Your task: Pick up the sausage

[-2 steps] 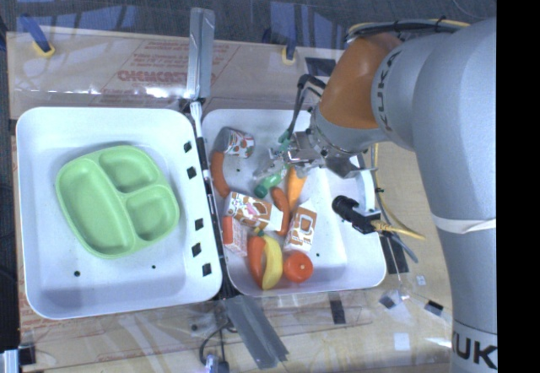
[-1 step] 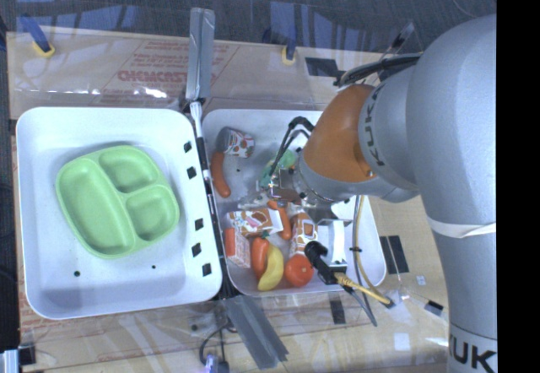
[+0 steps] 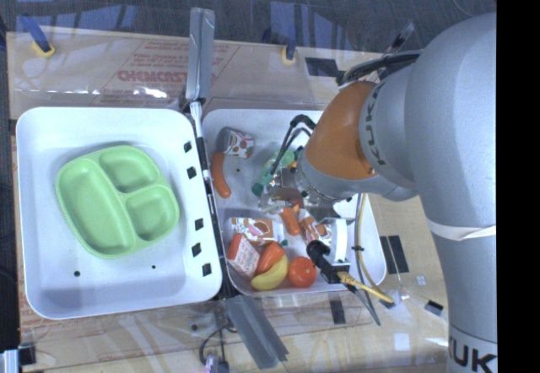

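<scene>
The sausage (image 3: 220,175), a short orange-brown link, lies by the left wall of the right bin (image 3: 359,266), pointing roughly away from me. The gripper (image 3: 280,184) hangs below the orange wrist band over the middle of that bin, a hand's width to the right of the sausage and apart from it. It sits just over a green toy (image 3: 273,167), and the wrist hides its tips.
A small red-and-white carton (image 3: 239,143) stands behind the sausage. In front lie a carrot (image 3: 291,219), snack packets (image 3: 245,256), a red pepper (image 3: 270,256), a banana (image 3: 269,279) and a tomato (image 3: 301,272). The left bin (image 3: 51,278) holds a green divided plate (image 3: 117,199).
</scene>
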Robot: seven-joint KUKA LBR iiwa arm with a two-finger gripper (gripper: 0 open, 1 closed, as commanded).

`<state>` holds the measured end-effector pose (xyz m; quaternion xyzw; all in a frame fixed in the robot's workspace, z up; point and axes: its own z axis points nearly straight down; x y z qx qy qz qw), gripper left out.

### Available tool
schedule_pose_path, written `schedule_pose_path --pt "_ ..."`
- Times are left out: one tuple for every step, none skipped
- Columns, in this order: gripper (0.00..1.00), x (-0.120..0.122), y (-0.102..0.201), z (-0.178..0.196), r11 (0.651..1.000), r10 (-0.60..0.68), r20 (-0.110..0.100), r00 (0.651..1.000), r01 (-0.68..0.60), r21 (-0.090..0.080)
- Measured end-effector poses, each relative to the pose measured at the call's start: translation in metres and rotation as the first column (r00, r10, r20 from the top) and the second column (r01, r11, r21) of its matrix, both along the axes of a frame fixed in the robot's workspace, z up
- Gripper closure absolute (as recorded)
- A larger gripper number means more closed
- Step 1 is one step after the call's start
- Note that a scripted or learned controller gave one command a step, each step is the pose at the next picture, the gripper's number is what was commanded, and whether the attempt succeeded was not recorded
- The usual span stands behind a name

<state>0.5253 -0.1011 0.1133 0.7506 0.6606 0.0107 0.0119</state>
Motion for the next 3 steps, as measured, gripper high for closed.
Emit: schedule_pose_path --pt "0.0 0.0 0.0 0.0 1.0 0.0 0.0 1.0 0.0 0.0" --pt "1.0 0.0 0.0 0.008 1.0 0.005 -0.003 1.0 -0.005 -0.002" --pt "1.0 0.023 -0.001 0.038 1.0 -0.001 -0.039 0.999 0.001 0.005"
